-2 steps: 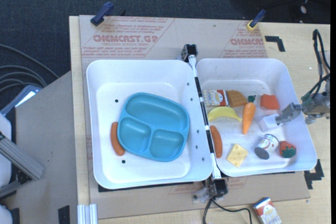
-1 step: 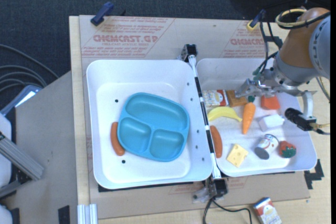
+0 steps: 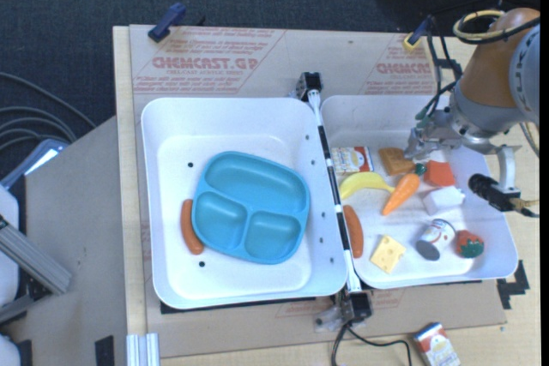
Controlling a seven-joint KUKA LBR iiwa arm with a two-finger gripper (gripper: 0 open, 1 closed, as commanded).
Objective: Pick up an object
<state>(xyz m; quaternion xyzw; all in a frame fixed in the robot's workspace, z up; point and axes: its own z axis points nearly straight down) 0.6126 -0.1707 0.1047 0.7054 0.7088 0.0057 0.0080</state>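
My gripper (image 3: 419, 147) hangs low in the right bin (image 3: 497, 263), at its back middle. It sits just above the leafy end of an orange carrot (image 3: 400, 194) and right beside a brown toast slice (image 3: 395, 160). An orange-red block (image 3: 440, 174) lies directly to its right. I see nothing lifted off the bin floor. The grey arm with its orange band (image 3: 491, 69) comes in from the right and hides part of the bin's back corner.
Also in the right bin are a yellow banana (image 3: 364, 183), a red-white packet (image 3: 350, 159), a sausage (image 3: 353, 231), a cheese wedge (image 3: 388, 254), a white block (image 3: 443, 200), a grey-white item (image 3: 434, 239) and a red tomato (image 3: 469, 243). The left bin (image 3: 163, 133) holds a blue divided plate (image 3: 251, 208) and another sausage (image 3: 191, 226).
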